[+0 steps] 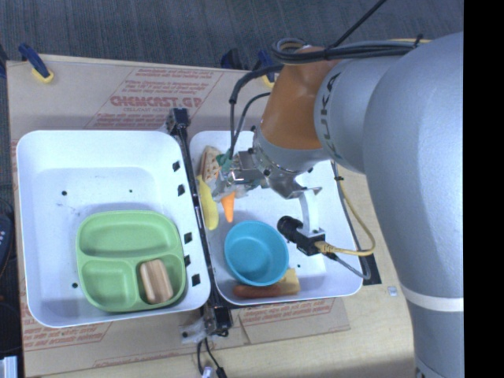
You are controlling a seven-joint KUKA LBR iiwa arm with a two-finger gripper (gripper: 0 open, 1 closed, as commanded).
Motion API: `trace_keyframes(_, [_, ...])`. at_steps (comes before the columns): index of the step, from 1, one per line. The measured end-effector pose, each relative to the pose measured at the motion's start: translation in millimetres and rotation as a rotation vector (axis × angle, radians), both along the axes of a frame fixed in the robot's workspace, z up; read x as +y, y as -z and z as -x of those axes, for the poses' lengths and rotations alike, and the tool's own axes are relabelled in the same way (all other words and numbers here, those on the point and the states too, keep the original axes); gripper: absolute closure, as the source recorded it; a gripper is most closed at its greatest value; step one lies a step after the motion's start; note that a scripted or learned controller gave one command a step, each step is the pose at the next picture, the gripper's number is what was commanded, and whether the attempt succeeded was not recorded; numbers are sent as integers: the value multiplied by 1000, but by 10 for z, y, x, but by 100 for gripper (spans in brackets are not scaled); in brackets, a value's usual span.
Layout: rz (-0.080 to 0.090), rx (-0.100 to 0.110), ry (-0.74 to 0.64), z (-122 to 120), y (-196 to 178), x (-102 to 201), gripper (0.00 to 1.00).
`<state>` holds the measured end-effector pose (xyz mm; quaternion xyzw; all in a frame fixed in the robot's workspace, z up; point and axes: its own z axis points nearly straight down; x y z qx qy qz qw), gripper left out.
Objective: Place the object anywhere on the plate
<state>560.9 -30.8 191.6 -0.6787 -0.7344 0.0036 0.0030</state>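
A green divided plate [118,246] lies in the left bin [47,179]. A tan, bread-like roll [155,280] rests in the plate's lower right compartment. My gripper [227,175] hangs over the upper left part of the right bin [335,235], at the end of the grey arm with the orange band. Just below it is a small orange carrot [228,207], pointing down towards a blue bowl [256,252]. Whether the carrot touches the gripper is not clear. A yellow banana [209,205] lies along the right bin's left wall, beside the carrot.
A sandwich-like slice [209,162] sits at the right bin's upper left, partly under the gripper. A reddish sausage and a yellow piece [268,289] lie along its front wall. Black clips [189,211] line the joint between the bins. The arm covers the right bin's far side.
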Motion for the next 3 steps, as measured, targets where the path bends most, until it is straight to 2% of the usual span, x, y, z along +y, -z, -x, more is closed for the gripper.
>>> trace_keyframes(1, [0,-6,-216,47,-223,-165,100])
trace_keyframes(2, [-6,2,-386,216,-122,636,100])
trace_keyframes(3, [-3,1,-384,214,-125,615,0])
